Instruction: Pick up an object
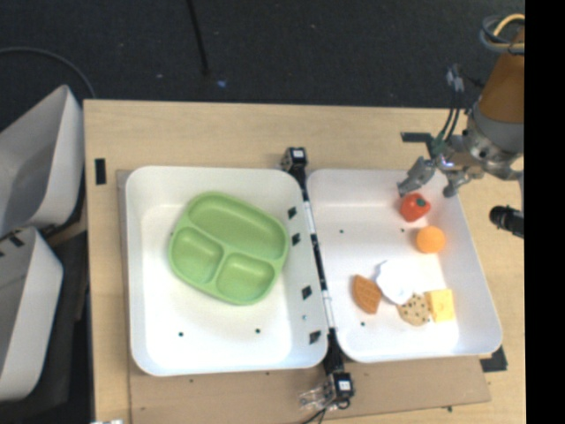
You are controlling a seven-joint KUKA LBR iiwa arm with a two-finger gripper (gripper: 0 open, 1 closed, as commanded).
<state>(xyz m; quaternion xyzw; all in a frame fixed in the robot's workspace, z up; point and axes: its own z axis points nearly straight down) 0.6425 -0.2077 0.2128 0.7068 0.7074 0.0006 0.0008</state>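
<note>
The right bin [353, 210] holds several toy foods. A red tomato [415, 207] lies near its far right corner, with an orange ball [430, 239] just in front of it. Nearer the front are a brown pastry [366, 294], a white piece [397, 281], a speckled cookie [412, 309] and a yellow cheese block [440, 305]. My gripper [433, 184] hangs over the bin's far right corner, just above and behind the tomato. Its fingers are spread open with nothing between them.
A green divided plate [229, 247] lies in the left bin [150, 325]. A raised divider [311, 254] separates the two bins. White objects [35, 166] stand off the bench at the left. The arm's orange band [505, 87] rises at the right.
</note>
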